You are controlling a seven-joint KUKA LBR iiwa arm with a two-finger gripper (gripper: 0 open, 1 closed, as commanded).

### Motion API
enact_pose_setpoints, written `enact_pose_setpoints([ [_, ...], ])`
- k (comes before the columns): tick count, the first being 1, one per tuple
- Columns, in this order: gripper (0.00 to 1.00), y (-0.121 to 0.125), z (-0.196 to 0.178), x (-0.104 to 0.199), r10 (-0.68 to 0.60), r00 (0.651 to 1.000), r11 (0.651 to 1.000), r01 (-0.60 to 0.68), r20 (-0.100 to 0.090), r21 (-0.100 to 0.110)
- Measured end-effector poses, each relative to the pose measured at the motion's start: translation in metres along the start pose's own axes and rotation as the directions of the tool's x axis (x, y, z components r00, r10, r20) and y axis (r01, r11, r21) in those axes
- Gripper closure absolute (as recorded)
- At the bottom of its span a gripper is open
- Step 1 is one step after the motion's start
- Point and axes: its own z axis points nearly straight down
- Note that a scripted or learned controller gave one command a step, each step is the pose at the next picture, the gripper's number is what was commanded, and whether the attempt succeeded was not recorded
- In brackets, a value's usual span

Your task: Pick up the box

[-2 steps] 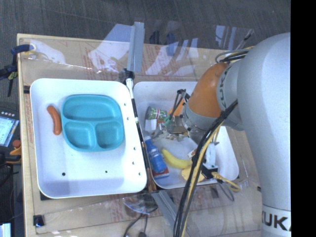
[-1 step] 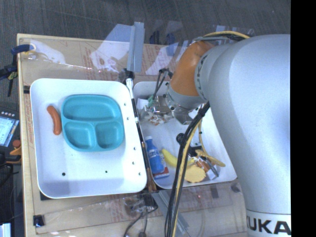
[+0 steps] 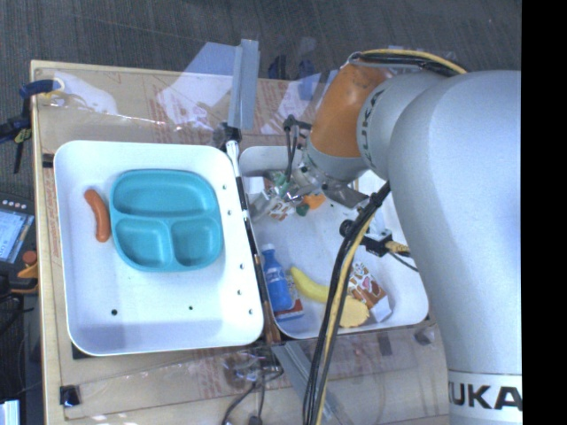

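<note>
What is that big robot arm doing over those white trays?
The grey arm is reaching into the right bin, with its gripper low near the bin's far corner, among some small things too jumbled to name. A blue bottle, a banana and a snack packet lie near the front of that bin. The left bin holds a teal divided tray with a toy sausage beside it.

arm (image 3: 443,211): grey, entered from the right, bent down and leftward | wrist: orange band (image 3: 341,113) seen above it, tilted toward lower left | gripper (image 3: 283,193): lowered at the arm's left end, finger state not discernible
</note>
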Motion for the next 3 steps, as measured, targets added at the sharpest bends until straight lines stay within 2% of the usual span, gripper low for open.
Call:
enact_pose_setpoints([
  [1,0.0,0.0102,0.003,-0.002,0.036,0.999,0.999,-0.036,-0.01,0.026],
  [2,0.0,0.0109,0.0048,-0.0017,0.074,0.997,0.997,-0.073,-0.009,0.024],
  [3,1.0,0.018,-0.0043,0.0044,0.06,0.998,0.998,-0.06,-0.008,0.007],
])
